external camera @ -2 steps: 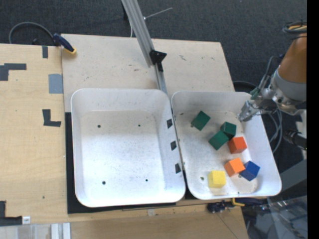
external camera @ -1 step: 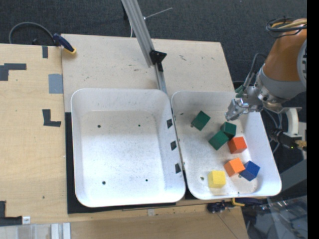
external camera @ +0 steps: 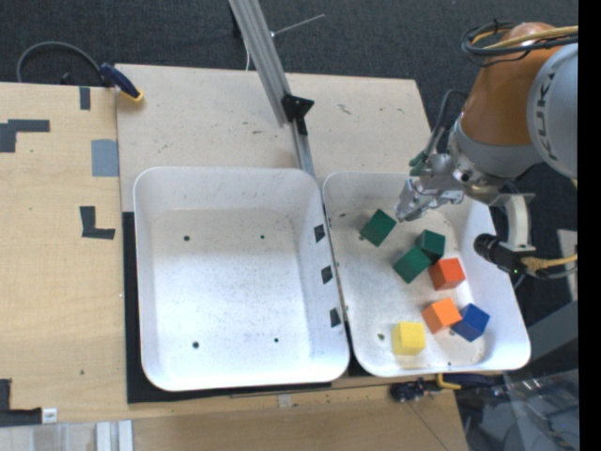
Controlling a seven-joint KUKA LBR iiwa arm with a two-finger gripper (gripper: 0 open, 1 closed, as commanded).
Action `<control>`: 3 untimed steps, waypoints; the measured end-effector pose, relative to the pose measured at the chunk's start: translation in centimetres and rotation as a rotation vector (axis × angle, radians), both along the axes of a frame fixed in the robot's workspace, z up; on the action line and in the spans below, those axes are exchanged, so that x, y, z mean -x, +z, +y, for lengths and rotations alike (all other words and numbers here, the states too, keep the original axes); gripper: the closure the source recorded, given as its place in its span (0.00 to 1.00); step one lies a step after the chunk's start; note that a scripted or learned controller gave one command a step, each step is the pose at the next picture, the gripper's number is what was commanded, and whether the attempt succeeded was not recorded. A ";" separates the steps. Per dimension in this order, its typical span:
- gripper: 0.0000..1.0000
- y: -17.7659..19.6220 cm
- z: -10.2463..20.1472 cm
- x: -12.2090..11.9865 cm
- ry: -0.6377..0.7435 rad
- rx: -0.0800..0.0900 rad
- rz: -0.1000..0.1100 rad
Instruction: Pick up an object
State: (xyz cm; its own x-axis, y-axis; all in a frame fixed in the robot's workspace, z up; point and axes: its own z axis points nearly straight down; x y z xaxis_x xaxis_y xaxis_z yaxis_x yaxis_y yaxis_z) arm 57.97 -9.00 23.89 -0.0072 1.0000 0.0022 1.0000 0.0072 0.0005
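Just matte cubes, speckled bin

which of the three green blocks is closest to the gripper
The green block lying apart at the upper left, just left of the gripper; the other two sit together lower down.

Seven small blocks noted, all lying loose on the floor of the right bin.

Green block: farthest left, turned at an angle, apart from the rest.
Second green block: dark, further right, touching or just beside the third.
Third green block: tilted, just nearer.
Orange block: just right of the third green.
Second orange block: nearer, against the blue block on its right.
Yellow block: nearest of all, to the left of the orange-and-blue pair, close to the near rim.
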 end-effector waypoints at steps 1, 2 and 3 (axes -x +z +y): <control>1.00 -0.3 5.9 0.9 0.000 0.000 0.003; 1.00 0.0 12.3 0.3 0.001 0.000 0.002; 1.00 -1.2 17.4 0.7 -0.001 0.002 0.004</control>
